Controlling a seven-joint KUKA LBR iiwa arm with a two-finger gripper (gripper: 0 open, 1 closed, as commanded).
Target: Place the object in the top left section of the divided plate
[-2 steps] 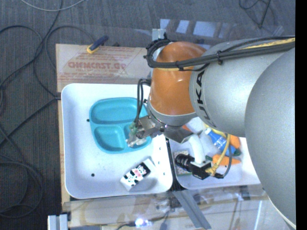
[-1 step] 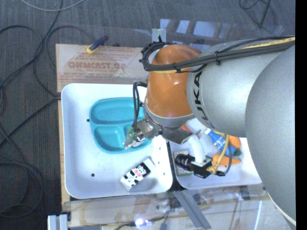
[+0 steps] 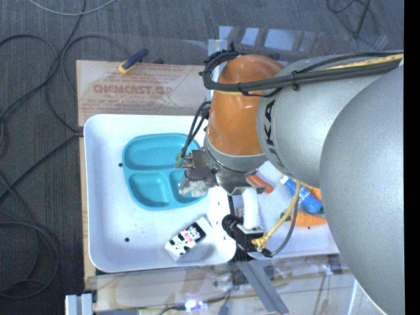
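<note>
A blue divided plate (image 3: 129, 157) lies in the left white bin (image 3: 105, 202). My gripper (image 3: 191, 176) hangs over the plate's right edge, under the orange band of the arm. A pale, greyish lump (image 3: 193, 189) shows right at the gripper's tip, over the plate's right side; whether it is held cannot be made out. The arm hides the rest of the plate's right part.
A black-and-white patterned block (image 3: 185, 238) lies near the left bin's front edge. In the right bin, blue (image 3: 308, 201) and orange (image 3: 314, 219) items peek out beside the arm. A yellow-and-blue tool (image 3: 133, 59) rests on the cardboard behind the bins.
</note>
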